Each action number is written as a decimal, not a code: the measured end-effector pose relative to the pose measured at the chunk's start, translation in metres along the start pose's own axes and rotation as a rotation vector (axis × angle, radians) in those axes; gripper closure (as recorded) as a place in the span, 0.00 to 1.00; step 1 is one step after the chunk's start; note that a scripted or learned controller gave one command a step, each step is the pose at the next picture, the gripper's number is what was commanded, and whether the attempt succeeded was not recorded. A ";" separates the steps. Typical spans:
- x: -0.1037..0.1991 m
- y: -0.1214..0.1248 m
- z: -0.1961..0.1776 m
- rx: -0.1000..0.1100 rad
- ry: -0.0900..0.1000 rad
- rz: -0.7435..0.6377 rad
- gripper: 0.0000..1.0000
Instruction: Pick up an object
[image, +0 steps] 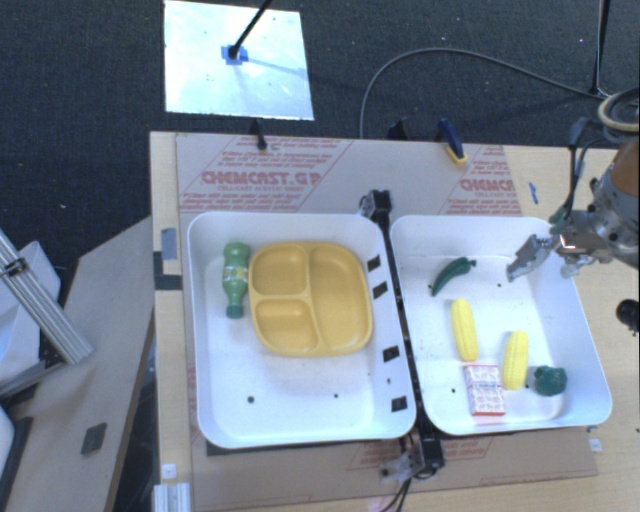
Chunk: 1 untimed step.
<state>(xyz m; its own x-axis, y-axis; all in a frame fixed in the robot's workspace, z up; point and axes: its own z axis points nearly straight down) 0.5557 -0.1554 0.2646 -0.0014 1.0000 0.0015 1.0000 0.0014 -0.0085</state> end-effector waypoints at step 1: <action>0.000 0.002 -0.005 -0.010 -0.002 -0.002 0.00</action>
<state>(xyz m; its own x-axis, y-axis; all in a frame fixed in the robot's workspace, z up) 0.5577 -0.1551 0.2700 -0.0038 1.0000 -0.0004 1.0000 0.0038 0.0013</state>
